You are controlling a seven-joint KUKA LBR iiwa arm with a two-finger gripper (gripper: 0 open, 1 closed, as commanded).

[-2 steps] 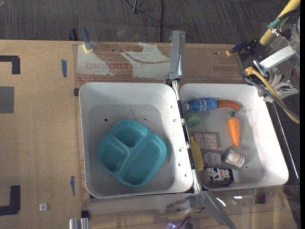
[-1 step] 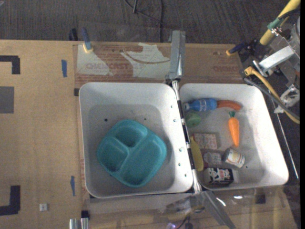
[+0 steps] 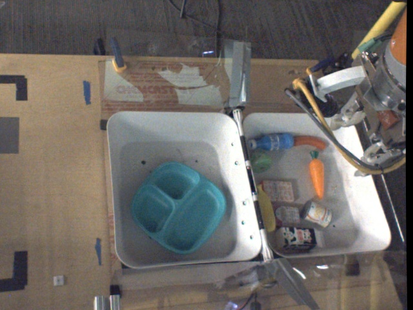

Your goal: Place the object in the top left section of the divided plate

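Left bin [image 3: 122, 173]: one smooth teal divided plate [image 3: 179, 206], rounded, three sections. Right bin [image 3: 371, 228]: blue bottle [image 3: 272, 142], orange carrot [image 3: 317, 177], yellow banana [image 3: 266, 208], small can [image 3: 317, 214]. Gripper [image 3: 381, 152] over the right rim; grip state cannot be told.

Robot lab: taped plywood bench [image 3: 51, 173], cabled arm [image 3: 381, 89].

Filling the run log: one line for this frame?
arm: above right bin's far right corner | divided plate: in left bin | carrot: in right bin
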